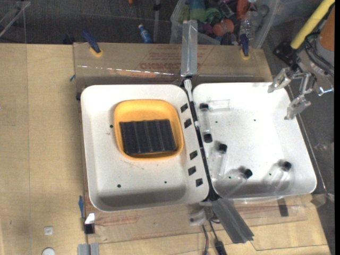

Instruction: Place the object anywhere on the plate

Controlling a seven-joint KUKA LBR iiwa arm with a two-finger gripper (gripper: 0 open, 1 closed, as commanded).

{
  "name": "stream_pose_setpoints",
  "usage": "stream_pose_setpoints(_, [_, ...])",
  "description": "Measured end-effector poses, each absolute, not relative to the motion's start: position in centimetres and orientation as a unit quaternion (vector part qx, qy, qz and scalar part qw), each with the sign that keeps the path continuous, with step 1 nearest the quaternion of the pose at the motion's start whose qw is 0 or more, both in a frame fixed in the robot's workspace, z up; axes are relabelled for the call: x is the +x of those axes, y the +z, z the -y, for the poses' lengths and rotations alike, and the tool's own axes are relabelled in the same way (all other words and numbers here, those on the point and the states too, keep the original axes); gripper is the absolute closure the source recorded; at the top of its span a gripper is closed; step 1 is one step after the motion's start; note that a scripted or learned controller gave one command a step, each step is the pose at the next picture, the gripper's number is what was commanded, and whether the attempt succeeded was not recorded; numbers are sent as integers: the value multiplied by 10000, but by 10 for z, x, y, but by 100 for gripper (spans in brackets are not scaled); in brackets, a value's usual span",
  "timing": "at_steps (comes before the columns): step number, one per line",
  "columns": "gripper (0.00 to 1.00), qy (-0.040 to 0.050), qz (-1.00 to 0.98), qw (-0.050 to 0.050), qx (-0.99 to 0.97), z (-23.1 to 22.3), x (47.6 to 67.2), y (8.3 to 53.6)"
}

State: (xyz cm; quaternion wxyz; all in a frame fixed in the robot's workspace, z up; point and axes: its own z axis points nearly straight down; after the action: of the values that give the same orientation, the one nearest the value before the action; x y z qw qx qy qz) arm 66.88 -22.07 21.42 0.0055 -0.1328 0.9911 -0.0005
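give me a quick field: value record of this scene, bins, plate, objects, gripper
left bin: white, holds the orange plate
plate: orange, squarish, rounded corners
on plate: dark ribbed block lying flat
right bin: white, holds several clear vials with black caps
vials: one near the top left, others along the left side and front
gripper: over the right bin's top right corner, nothing seen between its fingers
divider: strip with black marks between the bins
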Motion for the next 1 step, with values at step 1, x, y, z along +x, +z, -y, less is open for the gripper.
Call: stream_pose_setpoints(1, [0, -1, -9589, 42, -2838, 204, 669, 218])
